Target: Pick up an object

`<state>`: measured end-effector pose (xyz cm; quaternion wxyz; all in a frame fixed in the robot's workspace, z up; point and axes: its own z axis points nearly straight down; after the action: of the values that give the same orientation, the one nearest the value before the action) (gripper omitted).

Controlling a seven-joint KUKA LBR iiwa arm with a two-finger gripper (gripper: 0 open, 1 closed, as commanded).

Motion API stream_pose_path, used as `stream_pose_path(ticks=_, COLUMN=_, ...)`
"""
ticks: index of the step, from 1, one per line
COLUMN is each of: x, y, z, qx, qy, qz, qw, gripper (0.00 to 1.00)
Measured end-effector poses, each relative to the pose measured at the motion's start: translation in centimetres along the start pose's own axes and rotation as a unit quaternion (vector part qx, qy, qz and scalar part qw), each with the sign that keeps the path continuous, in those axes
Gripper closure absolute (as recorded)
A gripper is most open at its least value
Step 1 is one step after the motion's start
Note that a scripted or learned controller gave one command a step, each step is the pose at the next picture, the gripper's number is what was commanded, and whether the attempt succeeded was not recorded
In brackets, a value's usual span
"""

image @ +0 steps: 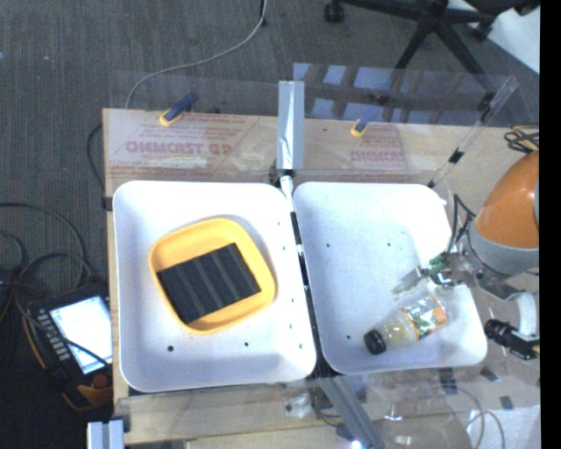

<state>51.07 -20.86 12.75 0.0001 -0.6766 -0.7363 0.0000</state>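
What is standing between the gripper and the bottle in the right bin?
Nothing visible. The bottle lies on its side near the front of the right bin, with bare bin floor around it. The gripper is just above it in the view, to the bottle's upper right.

1 fixed camera hangs above the bench (175, 140) and looks down at a slant, its gaze tipped away from the near edge at the frame's bottom toward the far edge near the top. It stands far enough back to take in both white bins whole: the left bin (140, 219) and the right bin (368, 210) lie side by side across the middle. Beyond the bench, grey carpet (105, 53) fills the upper part, and the base of an office chair (421, 26) shows at top right. The arm (513, 219) enters from the right edge.
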Motion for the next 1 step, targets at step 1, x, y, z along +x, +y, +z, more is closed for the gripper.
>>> stream_pose_path(ticks=1, x=-0.50, y=-1.31, z=3.00, qx=-0.001, qy=0.002, qz=-0.004, qw=1.0000, gripper=0.00)
